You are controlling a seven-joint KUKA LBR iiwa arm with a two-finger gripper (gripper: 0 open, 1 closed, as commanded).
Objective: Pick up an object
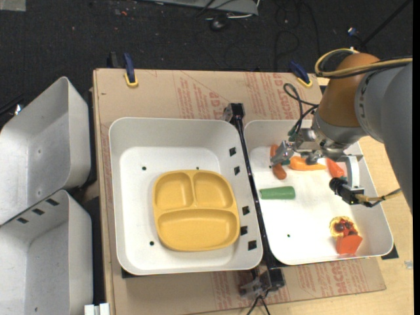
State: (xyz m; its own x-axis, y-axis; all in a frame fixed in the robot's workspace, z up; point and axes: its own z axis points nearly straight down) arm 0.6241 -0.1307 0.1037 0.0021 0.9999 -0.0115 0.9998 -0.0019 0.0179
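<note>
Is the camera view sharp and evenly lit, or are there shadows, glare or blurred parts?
In the camera view, light is even and soft on both bins; the yellow tray and green piece look sharp, no strong glare. The arm looms soft-edged at the right and shades the right bin beneath the gripper. The floor above is dark.
</note>
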